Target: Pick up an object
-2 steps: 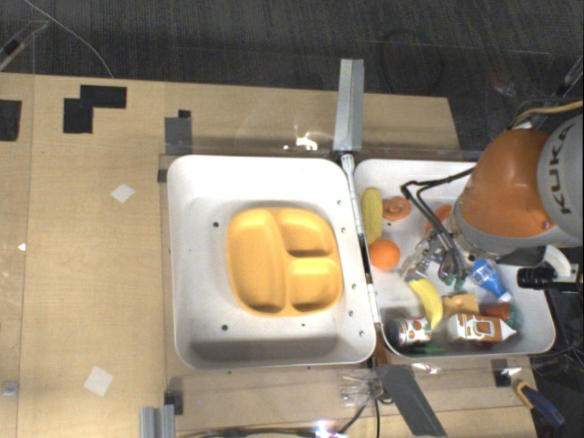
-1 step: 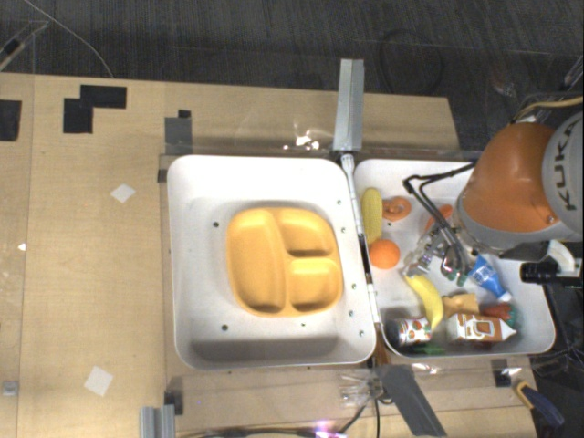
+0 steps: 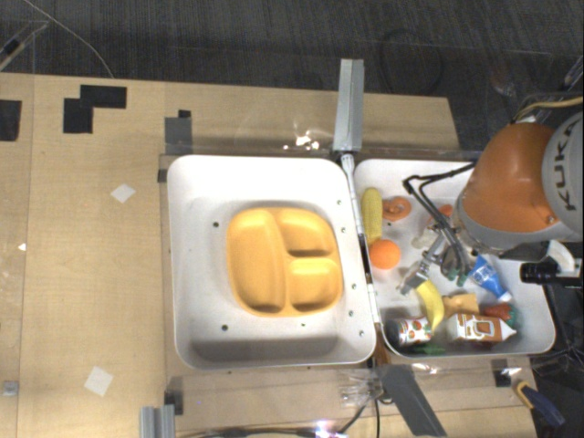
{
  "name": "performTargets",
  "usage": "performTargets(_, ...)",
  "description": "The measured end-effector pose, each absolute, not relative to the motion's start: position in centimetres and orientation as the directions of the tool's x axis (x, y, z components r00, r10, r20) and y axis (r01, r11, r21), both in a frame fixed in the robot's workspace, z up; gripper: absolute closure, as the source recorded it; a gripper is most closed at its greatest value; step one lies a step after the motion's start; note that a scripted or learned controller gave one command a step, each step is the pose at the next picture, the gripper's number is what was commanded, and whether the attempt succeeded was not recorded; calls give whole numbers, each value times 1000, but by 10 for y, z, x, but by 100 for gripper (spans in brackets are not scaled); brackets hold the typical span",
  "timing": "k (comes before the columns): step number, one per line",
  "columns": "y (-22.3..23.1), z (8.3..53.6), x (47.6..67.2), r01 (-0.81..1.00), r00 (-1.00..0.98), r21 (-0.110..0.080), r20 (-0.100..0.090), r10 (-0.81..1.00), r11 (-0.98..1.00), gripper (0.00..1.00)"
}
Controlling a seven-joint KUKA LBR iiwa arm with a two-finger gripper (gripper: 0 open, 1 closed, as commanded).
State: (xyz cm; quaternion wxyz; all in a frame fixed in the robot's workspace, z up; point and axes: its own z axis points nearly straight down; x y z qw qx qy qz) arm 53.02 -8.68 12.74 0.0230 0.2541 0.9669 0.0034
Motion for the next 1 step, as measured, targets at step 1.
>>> performTargets(1,-82,90,565,541,-841,7,-13,541,841,0)
